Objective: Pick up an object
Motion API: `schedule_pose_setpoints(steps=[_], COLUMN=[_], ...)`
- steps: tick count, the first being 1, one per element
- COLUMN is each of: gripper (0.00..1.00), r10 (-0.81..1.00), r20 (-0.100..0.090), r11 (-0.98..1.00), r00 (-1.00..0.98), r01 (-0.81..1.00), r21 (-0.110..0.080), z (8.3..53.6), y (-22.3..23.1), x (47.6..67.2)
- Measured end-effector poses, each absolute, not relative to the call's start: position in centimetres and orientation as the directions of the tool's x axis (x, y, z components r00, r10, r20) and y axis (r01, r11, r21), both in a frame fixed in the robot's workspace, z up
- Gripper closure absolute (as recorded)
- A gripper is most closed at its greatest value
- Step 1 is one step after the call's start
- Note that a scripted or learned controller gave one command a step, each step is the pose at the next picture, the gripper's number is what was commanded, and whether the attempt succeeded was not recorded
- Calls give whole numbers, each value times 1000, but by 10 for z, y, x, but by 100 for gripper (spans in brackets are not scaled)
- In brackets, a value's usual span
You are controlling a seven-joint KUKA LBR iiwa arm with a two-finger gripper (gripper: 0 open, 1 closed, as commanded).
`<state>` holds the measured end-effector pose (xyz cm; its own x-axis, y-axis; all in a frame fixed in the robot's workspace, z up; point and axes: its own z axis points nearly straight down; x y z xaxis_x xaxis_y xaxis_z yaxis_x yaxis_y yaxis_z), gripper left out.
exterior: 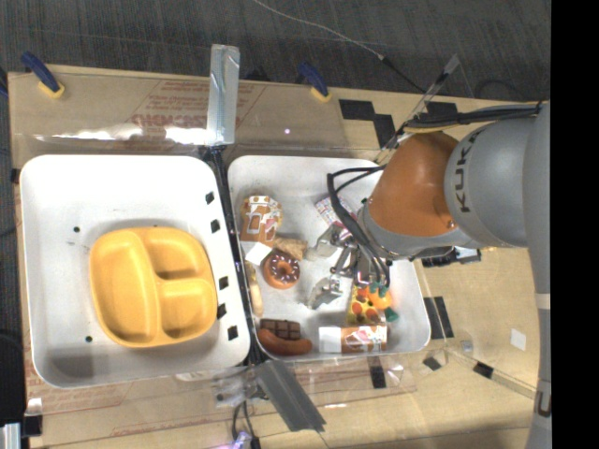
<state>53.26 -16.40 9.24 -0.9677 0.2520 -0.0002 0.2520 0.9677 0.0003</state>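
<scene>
the arm point(487, 185) reaches in from the right edge of the bench, its orange band point(416, 195) above the right bin point(281, 171). the gripper point(329, 271) hangs low over the middle of that bin; whether its jaws are apart or together i cannot tell. just to its left lies a chocolate-glazed donut point(281, 269), near the bin's left wall. a brown-and-white toy point(260, 217) sits toward the bin's far left corner. a chocolate bar point(281, 329) and a sausage point(285, 346) lie along the near edge, beside a small box point(354, 339). a colourful toy point(370, 303) rests right of the gripper. the left bin point(56, 213) carries a yellow divided tray point(152, 286).
</scene>
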Motion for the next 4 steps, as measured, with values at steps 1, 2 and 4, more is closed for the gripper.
schedule_pose_setpoints(steps=[1,2,4], gripper=[0,0,0], r10=[125,104,305], r20=[-4,-2,-4], r11=[992,995,952], r00=[-992,-995,-952], r01=[125,104,305], r21=[-1,1,2], z=[95,93,94], y=[-181,-188,-207], x=[601,539,572])
